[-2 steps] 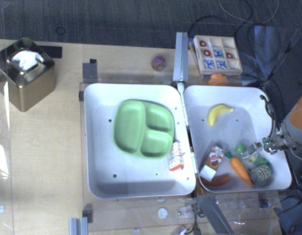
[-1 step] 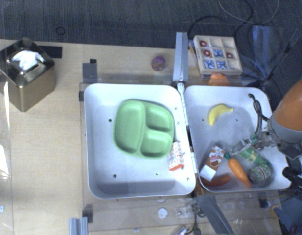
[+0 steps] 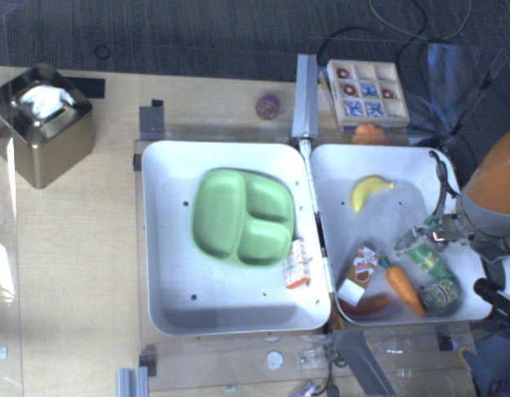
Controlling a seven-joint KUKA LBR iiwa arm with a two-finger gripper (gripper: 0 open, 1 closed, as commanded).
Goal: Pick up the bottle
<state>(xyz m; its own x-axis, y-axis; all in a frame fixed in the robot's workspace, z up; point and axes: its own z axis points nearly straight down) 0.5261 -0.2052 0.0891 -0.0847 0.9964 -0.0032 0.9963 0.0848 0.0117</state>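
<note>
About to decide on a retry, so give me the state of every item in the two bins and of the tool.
green plate: flat in left bin, compartments up.
small carton: lying in left bin beside the plate.
banana: lying in right bin, apart from the rest.
bottle: lying on its side in right bin, under the tool.
carrot: lying beside the bottle.
tool: low over the bottle; grip unclear.

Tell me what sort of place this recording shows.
Probably a robot lab workcell: two white bins side by side on a wooden bench, toy food like a banana and carrot, and loose cables on the carpet.
</note>
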